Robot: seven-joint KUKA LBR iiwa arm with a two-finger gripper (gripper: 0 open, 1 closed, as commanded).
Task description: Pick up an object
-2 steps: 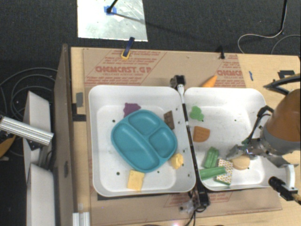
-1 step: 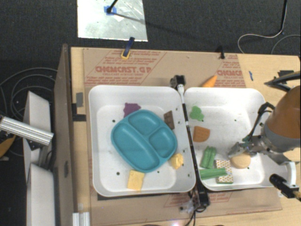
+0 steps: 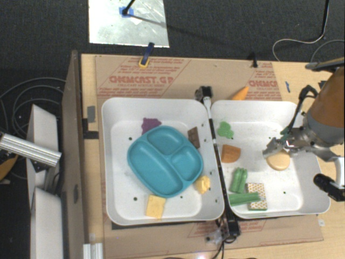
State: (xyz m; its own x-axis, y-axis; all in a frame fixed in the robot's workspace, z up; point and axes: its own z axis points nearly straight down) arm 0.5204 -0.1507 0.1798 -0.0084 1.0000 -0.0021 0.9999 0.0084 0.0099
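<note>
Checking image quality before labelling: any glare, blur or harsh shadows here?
Camera view: even, soft lighting; the two white bins read bright but keep detail; glare on the shiny sheet at top; gripper slightly soft; small items sharp enough; shadows faint.

Left bin (image 3: 116, 144): white, holding a teal divided tray (image 3: 164, 159), a purple piece (image 3: 150, 124) at its upper edge, a dark brown block (image 3: 194, 137), two pale yellow pieces (image 3: 155, 206). Right bin (image 3: 307, 198): white, holding a green leafy piece (image 3: 224, 128), an orange-brown wedge (image 3: 230, 154), a tan round (image 3: 279, 161), green sticks (image 3: 237, 180), a checkered tan-and-white square (image 3: 257, 193). Bench board (image 3: 140, 80): brown with red lettering.
</note>
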